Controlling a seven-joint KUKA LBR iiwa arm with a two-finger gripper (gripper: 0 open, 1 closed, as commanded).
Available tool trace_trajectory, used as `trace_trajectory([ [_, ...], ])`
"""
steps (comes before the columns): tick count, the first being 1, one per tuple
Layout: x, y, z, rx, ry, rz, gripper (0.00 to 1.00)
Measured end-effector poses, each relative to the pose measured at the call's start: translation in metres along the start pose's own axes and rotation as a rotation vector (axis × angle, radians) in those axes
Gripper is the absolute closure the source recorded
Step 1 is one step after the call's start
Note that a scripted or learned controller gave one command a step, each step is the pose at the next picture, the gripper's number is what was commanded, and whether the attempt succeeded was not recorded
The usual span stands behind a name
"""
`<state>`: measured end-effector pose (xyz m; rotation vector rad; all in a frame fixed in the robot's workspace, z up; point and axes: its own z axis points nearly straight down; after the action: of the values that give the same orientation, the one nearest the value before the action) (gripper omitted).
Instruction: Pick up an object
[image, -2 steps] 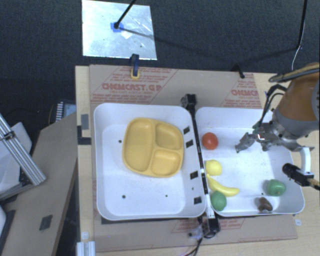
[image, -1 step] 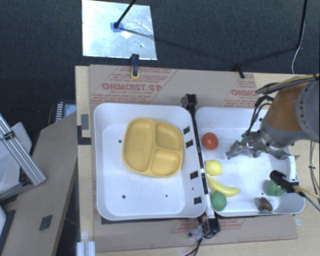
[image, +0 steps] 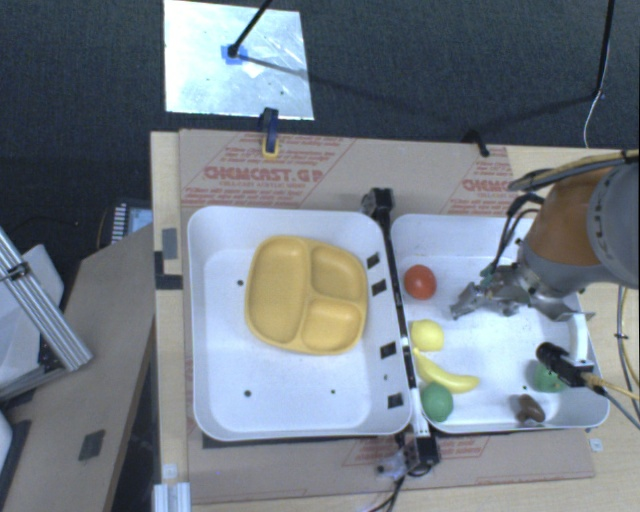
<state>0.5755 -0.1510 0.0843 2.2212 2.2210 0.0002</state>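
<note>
Camera view | gripper (image: 468, 300) over right bin (image: 470, 228), fingers' state unclear, cannot tell | red ball (image: 420, 282) just left of gripper, nearest | nothing seen held

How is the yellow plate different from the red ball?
The yellow plate is big, flat and split into sections; the red ball is small and round. The plate lies in the left bin, the ball in the right bin. Both look like smooth plastic toys.
</note>
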Motion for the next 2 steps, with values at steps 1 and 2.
trace_trajectory([
  [1, 0.0, 0.001, -0.011, -0.003, -0.001, 0.0, 1.0],
  [2, 0.0, -0.002, -0.055, -0.004, -0.001, -0.001, 1.0],
])
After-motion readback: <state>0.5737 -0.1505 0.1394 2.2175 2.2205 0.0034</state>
